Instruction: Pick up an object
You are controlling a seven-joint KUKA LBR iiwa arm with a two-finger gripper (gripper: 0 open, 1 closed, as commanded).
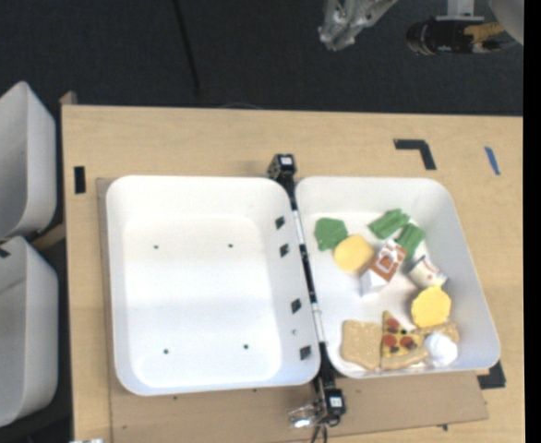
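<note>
Jaws [344, 26]: high at the top edge, far above the right bin, over dark floor beyond the bench [206, 137]; open or closed, cannot tell; nothing visible between them.
Right bin [455, 210]: holds all the objects, clustered together.
Yellow round piece [352, 254]: near the bin's centre, touching a green leafy piece [329, 233].
Pizza slice [398, 341]: near the bin's front edge, beside a cracker [360, 344].
Left bin [197, 284]: directly beside the right bin.
</note>
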